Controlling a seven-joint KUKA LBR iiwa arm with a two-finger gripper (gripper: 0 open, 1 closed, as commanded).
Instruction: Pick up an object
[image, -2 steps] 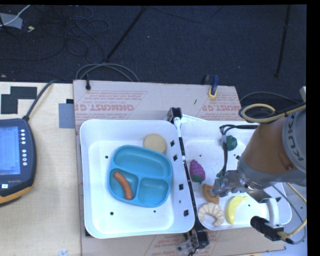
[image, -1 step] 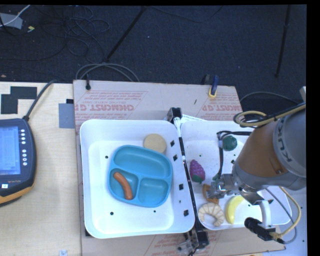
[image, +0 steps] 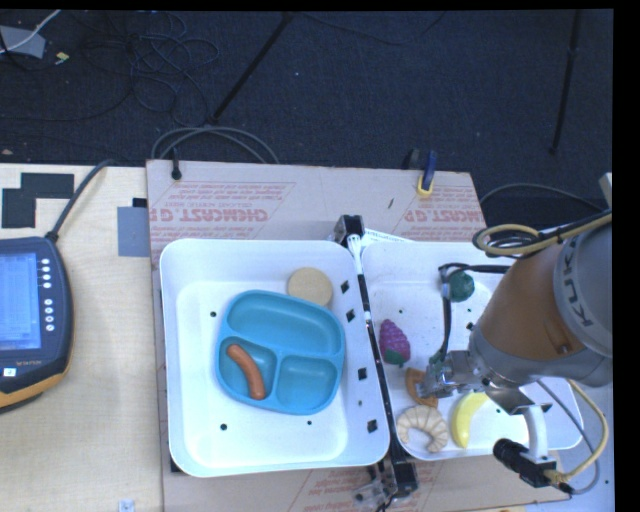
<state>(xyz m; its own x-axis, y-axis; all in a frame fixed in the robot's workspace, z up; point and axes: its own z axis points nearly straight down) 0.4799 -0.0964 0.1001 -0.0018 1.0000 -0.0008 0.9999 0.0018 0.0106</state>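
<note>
My gripper (image: 438, 380) hangs low in the right bin (image: 420, 268), under the orange-banded wrist (image: 530, 320). It sits right over a small brown item (image: 415, 384) and partly hides it. A purple bunch of grapes (image: 393, 342) lies just to its upper left. In front of it are a pale croissant (image: 424, 427) and a yellow banana (image: 466, 419). A green round object (image: 460, 287) rests at the back of this bin.
The left bin (image: 190, 420) holds a blue divided plate (image: 290, 350) with a sausage (image: 247, 369) in it, and a tan round bun (image: 310, 286) behind. A ridge (image: 362, 330) divides the bins. A teach pendant (image: 25, 310) lies far left.
</note>
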